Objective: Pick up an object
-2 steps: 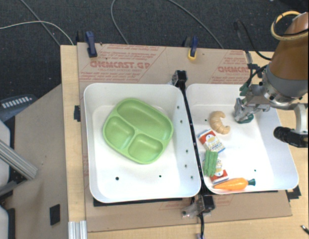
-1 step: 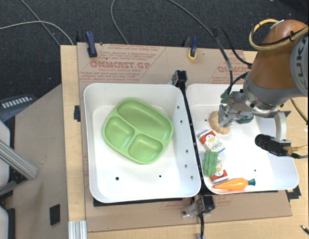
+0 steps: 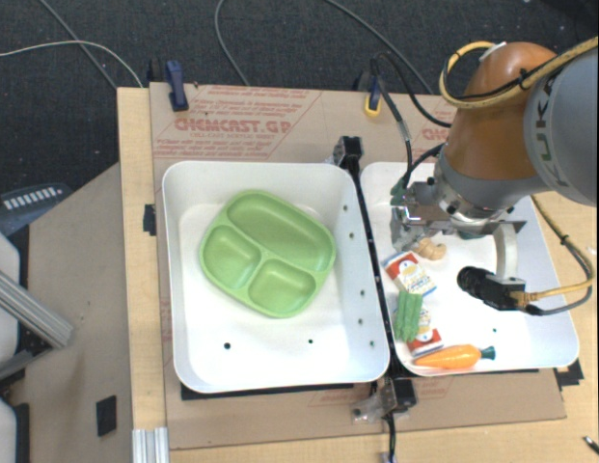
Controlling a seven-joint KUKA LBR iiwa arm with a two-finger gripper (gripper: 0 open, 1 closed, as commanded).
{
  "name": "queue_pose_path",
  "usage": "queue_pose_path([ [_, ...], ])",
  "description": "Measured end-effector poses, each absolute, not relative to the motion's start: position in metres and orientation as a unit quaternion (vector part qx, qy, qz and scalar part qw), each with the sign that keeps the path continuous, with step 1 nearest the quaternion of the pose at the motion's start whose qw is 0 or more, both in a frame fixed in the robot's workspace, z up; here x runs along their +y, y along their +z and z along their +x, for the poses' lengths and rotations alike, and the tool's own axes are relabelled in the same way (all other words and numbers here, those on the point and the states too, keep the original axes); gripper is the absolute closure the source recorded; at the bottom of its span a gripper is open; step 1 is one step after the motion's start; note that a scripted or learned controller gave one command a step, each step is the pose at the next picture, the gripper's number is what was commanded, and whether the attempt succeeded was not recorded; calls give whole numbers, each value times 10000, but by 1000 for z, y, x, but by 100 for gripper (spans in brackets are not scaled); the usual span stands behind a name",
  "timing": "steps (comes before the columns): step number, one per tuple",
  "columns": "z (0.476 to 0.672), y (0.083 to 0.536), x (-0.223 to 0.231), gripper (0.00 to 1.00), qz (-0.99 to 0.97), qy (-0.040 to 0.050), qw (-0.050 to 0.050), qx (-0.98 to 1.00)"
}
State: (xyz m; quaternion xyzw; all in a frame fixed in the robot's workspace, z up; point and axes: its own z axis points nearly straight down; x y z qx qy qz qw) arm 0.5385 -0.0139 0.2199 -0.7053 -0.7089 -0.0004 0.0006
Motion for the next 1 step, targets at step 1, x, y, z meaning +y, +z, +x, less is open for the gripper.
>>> queue_pose_path([
  [1, 524, 224, 42, 100, -7053, -6, 6, -7090],
])
